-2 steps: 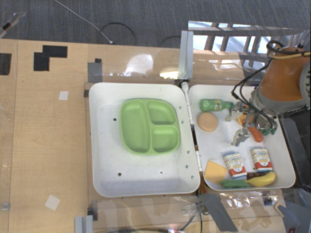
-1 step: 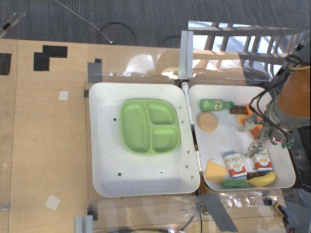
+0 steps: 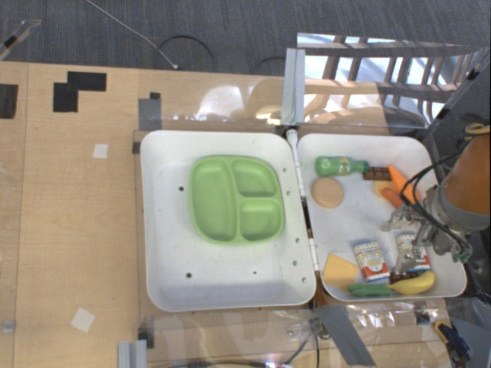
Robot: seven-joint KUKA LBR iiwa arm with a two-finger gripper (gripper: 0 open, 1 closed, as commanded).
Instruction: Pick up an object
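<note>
Camera view: fixed overhead, slanted, both bins in shot.
My arm: grey w/ orange band, reaching in from the right over the right shallow white bin (image 3: pixel 337 148).
My gripper (image 3: pixel 412 245): low in the right bin's near-right corner, metal parts and cables crowding it. Can't tell its state; nothing visibly held.
Progress: judging by this, pick not done yet. Every item lies on the bin floor. Left to do: close on something, lift it clear.
Likely target: small white carton w/ blue-red print (image 3: pixel 411 254), right under the gripper tip, partly hidden, so a guess only.
Look of it: boxy, printed faces, seems upright; touching the yellow banana (image 3: pixel 415 284) on its near side.
Neighbours: second printed carton (image 3: pixel 370 258) just beside; yellow cheese wedge (image 3: pixel 340 269); green pod-shaped toy (image 3: pixel 370 289).
Farther off: green plastic bottle (image 3: pixel 340 166), tan round bun (image 3: pixel 329 193), orange carrot (image 3: pixel 397 181).
Left bin (image 3: pixel 165 282): holds green three-compartment plastic plate (image 3: pixel 235 198), well apart from me.
</note>
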